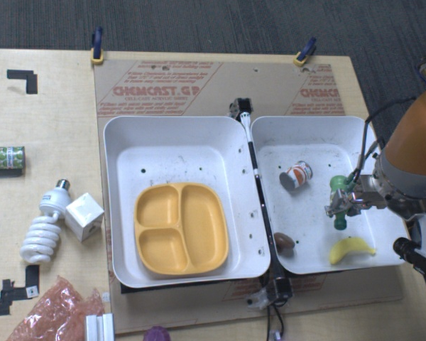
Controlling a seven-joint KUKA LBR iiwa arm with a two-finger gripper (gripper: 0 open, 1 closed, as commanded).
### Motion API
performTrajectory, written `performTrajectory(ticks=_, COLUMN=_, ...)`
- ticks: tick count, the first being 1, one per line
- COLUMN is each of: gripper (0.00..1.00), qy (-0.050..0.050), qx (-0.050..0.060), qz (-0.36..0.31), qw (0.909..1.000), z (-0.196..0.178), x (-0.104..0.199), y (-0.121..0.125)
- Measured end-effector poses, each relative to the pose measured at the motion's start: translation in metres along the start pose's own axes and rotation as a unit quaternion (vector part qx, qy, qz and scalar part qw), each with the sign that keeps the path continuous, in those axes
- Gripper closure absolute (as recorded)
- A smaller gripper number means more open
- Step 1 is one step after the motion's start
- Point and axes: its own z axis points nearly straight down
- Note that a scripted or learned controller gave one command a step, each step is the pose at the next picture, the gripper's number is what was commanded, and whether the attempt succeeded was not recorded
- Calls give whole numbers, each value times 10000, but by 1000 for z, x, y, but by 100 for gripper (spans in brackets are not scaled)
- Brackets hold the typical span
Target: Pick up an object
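In the right bin [309, 137], my gripper [343, 204] reaches in from the right over the bin's right side. A green object [338, 185] sticks out above and below the metal fingers, which look shut across its middle. A small red-and-white can [296, 175] lies on its side to the left of the gripper. Just below the gripper, a yellow banana [351, 250] rests near the front wall. A brown lump [284, 243] sits in the front left corner of this bin.
The left bin [121, 190] holds a yellow divided plate [181, 227]. On the bench to the left lie a spiral light bulb [44, 226], a white cube [84, 216], a green can [8, 158] and a pink mesh bag [50, 311].
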Motion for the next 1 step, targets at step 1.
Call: performTrajectory(ticks=1, gripper=100, qy=-2, qx=-8, qz=-5, qw=10000, z=-17, x=22, y=5)
